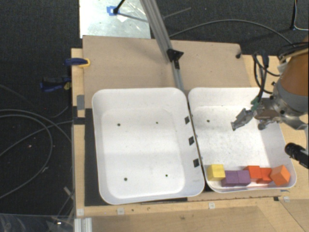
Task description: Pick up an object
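Observation:
Four blocks lie in a row along the front wall of the right bin (227, 100): a yellow block (216, 171), a purple block (235, 178), a red-orange block (259, 173) and an orange block (280, 175). My gripper (248, 125) hangs over the middle of the right bin, toward its right side, well behind the blocks. It stands open, with nothing between its fingers. One finger (238, 122) points down and to the left.
The left bin (140, 96) sits beside the right one, and black clips (191, 140) join them along the shared wall. A slanted metal pole (161, 30) crosses the back of the bench. Cables (260, 76) hang beside the arm at the right.

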You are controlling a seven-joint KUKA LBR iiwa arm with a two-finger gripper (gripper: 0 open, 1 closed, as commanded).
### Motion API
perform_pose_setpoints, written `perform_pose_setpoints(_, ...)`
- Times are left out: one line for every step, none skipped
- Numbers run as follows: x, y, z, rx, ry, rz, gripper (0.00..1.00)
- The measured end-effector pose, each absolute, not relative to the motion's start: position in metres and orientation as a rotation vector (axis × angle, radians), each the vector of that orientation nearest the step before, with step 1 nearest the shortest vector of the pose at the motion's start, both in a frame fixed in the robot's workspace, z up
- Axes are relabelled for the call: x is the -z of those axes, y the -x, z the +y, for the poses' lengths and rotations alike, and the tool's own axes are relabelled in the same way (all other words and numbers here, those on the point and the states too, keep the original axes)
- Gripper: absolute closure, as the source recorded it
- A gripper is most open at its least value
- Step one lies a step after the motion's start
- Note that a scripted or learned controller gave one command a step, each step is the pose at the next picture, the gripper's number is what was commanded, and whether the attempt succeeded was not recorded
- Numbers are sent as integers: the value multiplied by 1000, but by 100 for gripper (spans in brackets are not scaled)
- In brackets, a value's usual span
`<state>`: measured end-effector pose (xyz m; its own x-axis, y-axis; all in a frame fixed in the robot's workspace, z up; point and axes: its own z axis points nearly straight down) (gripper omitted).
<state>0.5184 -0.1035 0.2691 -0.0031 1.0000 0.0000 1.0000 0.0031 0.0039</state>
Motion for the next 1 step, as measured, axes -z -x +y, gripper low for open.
perform_pose_setpoints(-235, -502, -138, 0, -2223, 2217, 0)
